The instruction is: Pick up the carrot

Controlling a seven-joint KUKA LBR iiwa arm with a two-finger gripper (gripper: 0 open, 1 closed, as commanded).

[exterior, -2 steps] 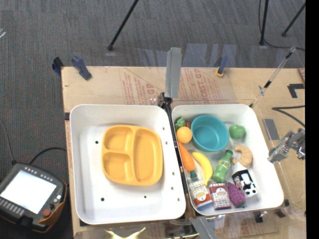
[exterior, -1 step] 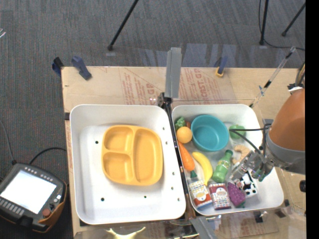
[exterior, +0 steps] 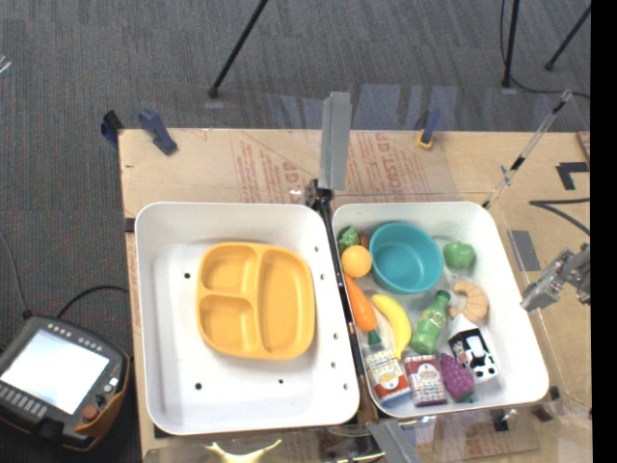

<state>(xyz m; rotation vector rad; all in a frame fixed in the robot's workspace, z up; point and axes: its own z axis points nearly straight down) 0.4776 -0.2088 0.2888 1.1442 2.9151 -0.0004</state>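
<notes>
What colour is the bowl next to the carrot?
The bowl is teal, clearest in the camera view.

A robotics laboratory or test cell. The counter (exterior: pixel 241 167) is a sheet of printed cardboard, held at its far edge by blue clamps (exterior: pixel 156 130) and one yellow-tipped clamp (exterior: pixel 425 141). Two shallow white bins sit side by side on it: the left bin (exterior: pixel 164 355) carries a yellow divided plate (exterior: pixel 256 299), and the right bin (exterior: pixel 511 316) is filled with toy food and a teal bowl (exterior: pixel 406 257). Beyond the far edge, black tripod legs (exterior: pixel 241 37) stand on grey carpet (exterior: pixel 96 46). A handheld control pendant with a screen (exterior: pixel 58 379) lies on the floor off the near-left corner, its cable trailing away.
</notes>
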